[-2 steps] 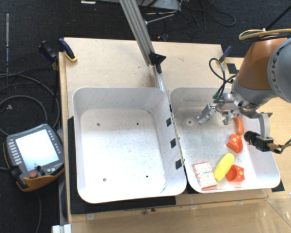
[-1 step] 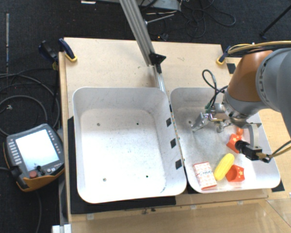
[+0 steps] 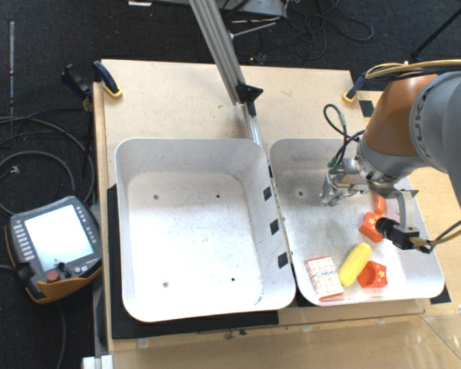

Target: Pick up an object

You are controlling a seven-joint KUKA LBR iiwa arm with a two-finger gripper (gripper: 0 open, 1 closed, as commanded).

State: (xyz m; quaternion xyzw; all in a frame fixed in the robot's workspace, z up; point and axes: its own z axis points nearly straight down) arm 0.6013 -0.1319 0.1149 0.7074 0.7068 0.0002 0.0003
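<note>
In right bin (image 3: 292,177): unreadable carton (image 3: 324,277), claw (image 3: 332,194).

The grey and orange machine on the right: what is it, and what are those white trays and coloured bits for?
It is a robot arm, seen by one camera fixed above the bench and looking down at a slant. At the arm's end is a gripper with two fingers, meant for picking things up. It hangs over the right bin, away from the objects, and nothing shows between its fingers; I cannot tell if they are open or shut.

The two white trays are shallow bins side by side. In the right bin's near corner lie a small box, a yellow corn cob, and orange-red pieces. The left bin sits beside it. On the floor at left is a handheld control panel.
</note>
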